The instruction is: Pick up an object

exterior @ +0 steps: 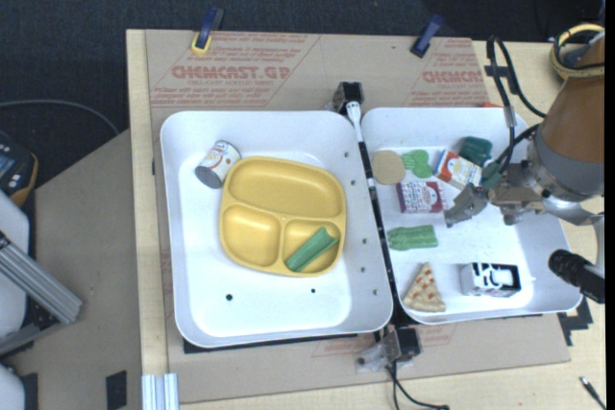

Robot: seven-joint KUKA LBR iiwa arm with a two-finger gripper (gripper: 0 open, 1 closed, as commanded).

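Observation:
My gripper [480, 207] hangs over the middle of the right bin [538, 302], reaching in from the right; its dark fingers look spread apart with nothing between them. Around it lie a red-and-white packet [419, 197], a green ridged piece [412, 237], a pizza slice toy [424, 289], a black-and-white carton [493, 278], a tan round disc [388, 167], a small green piece [418, 162], a red-white wrapper [458, 169] and a dark green item [475, 149].
The left bin [192, 302] holds a yellow compartment tray [279, 206] with a green pickle-like piece [312, 248] in its right section, and a small tin can [216, 163] on its side at the upper left. Clamps sit between the bins.

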